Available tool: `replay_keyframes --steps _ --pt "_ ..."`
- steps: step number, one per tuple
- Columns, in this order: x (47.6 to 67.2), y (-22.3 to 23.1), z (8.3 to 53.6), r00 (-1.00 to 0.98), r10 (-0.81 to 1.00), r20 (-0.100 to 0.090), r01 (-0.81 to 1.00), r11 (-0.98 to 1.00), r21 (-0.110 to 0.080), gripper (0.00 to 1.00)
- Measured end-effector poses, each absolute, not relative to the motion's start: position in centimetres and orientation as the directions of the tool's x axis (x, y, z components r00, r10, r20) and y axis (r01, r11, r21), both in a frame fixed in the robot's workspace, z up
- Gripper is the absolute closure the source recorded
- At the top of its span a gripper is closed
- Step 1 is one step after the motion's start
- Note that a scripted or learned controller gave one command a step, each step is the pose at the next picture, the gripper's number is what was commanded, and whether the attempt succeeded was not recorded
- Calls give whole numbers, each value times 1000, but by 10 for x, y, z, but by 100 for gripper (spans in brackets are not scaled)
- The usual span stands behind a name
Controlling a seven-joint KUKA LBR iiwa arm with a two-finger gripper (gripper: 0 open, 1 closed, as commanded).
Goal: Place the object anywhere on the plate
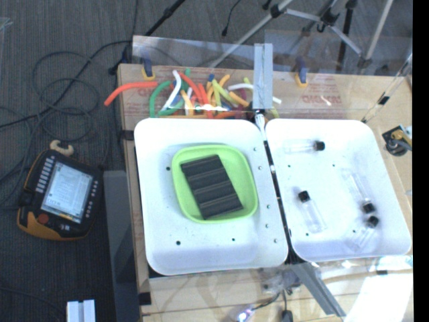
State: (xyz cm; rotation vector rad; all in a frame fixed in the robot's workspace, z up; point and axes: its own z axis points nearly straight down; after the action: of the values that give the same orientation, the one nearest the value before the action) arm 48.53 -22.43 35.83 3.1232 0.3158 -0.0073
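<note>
Dark ribbed block [210, 186] flat on green plate [247, 173], left bin [154, 200]. Looks like placement done, or nothing left to move. Clear vials w/ black caps [305, 204] loose in right bin [335, 129]. Tool state: can't tell. Next, prob. just verify.

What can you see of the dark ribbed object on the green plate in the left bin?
The dark object is a flat, roughly rectangular slab, charcoal black with a matte look, crossed by grooves that split it into about three bands. It lies flat on the green plate, near the plate's middle, turned at a slant to the bin's edges. It sits wholly inside the plate's rim, and only the plate touches it. Its material cannot be told.
</note>
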Motion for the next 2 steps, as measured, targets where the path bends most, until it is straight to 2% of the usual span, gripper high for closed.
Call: replay_keyframes --steps 1,2 --pt "486 -224 434 980 201 -2 201 -980 5 0" --pt "485 -224 383 980 200 -5 200 -980 1 0"
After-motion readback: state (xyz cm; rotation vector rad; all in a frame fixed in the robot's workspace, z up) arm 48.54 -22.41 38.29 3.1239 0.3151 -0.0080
